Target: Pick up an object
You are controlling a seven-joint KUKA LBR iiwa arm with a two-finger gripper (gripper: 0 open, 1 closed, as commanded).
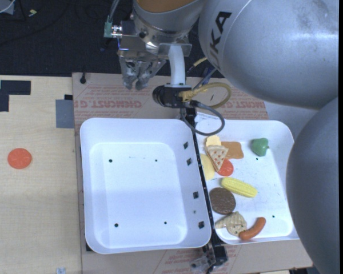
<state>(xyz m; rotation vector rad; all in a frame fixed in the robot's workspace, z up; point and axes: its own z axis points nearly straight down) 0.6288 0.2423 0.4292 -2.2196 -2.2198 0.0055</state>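
Gripper (138, 81) hangs top centre, above the bins; fingers look closed on nothing, though that's hard to tell.

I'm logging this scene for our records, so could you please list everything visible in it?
left bin: 1, white, centre of bench
right bin: 1, white, beside the left bin, holding the toy food
pepper: 1, green, right bin, far side
corn: 1, yellow, middle of right bin
patty: 1, brown, right bin, near the divider
sausage: 1, red-orange, right bin, near corner
tomato: 1, red, right bin, under the wedge
wedge: 1, tan, dotted, right bin, far left
disc: 1, orange, on the bench at left
arm: 1, grey, reaching in from the right
gripper: 1, grey, above the bench beyond the left bin
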